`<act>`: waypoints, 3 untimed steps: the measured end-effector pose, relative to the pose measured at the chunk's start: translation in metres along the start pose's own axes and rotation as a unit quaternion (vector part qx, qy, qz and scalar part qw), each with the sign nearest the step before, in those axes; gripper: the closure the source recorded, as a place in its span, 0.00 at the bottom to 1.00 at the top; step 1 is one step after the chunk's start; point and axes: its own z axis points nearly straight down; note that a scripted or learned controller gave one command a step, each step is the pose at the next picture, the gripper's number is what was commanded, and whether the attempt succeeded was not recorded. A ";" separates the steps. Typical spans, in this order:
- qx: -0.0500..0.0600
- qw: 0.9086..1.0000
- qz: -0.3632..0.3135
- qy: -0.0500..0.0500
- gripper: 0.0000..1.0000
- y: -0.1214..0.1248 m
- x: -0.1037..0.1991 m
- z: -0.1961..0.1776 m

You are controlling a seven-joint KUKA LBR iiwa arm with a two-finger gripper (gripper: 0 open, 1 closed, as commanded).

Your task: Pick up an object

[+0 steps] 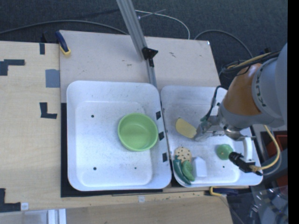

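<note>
- The grey arm with the orange band (243, 97) reaches into the right shallow white bin (187, 97), and its two-finger gripper (202, 133) hangs low just beside the flat yellow soft piece (185, 128)
- How far the gripper is open, and whether it has hold of anything, cannot be told from this slanted view; nothing is seen between its tips
- The yellow piece is the likely target: it lies in the middle of the right bin, on the side of the gripper toward the left bin, very near or touching it
- The other things, taken from the yellow piece: a small round green object (224, 150) is beyond the gripper, toward the arm; a dotted beige disc (182, 153), a dark green long item (187, 170) and a small white block (200, 166) lie toward the near rim of this bin
- The light green plastic bowl (137, 131) sits alone in the left shallow white bin (79, 125), well apart from the yellow piece
- To do the grasp well, the gripper should probably be centred above the yellow piece and not at its edge, go down until the tips pass on both sides, then close gently, because a flat soft thing can slip out or only be pushed along the bin floor
</note>
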 end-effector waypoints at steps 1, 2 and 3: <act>-0.002 1.000 0.000 0.000 1.00 -0.007 0.006 -0.047; -0.003 1.000 0.000 -0.001 1.00 -0.001 0.015 -0.096; -0.002 1.000 0.000 0.000 1.00 0.000 0.016 -0.120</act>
